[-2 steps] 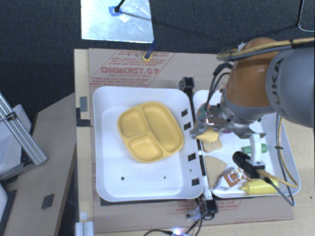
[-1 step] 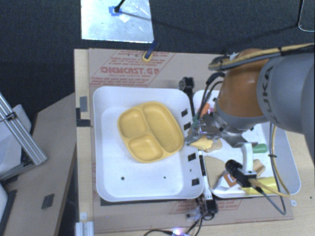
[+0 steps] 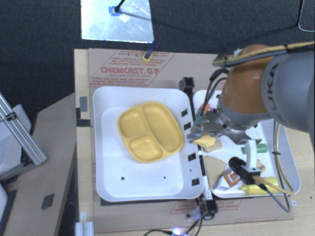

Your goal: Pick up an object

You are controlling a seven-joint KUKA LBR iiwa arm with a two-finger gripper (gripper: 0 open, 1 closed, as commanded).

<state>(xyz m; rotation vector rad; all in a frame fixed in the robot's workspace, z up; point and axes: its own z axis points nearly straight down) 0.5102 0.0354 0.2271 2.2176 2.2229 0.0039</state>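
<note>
Brown cardboard [image 3: 130, 68] lies on the bench under two shallow white bins. Inside the left bin [image 3: 106, 146] rests a yellow plate [image 3: 150, 132] with three compartments. The arm [image 3: 275, 90] reaches over the right bin [image 3: 291, 177], and the gripper [image 3: 201, 131] is low at that bin's left wall. A pale yellow piece [image 3: 207, 142] lies just beside the gripper, seemingly touching it. Whether the gripper is wide, narrow or holding this piece, I cannot tell. Further right lies a small green piece [image 3: 260, 148].

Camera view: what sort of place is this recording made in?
Most likely a robotics lab bench, not a kitchen: a grey and orange arm reaches over white bins set on a cardboard sheet, with a metal frame beside.
</note>
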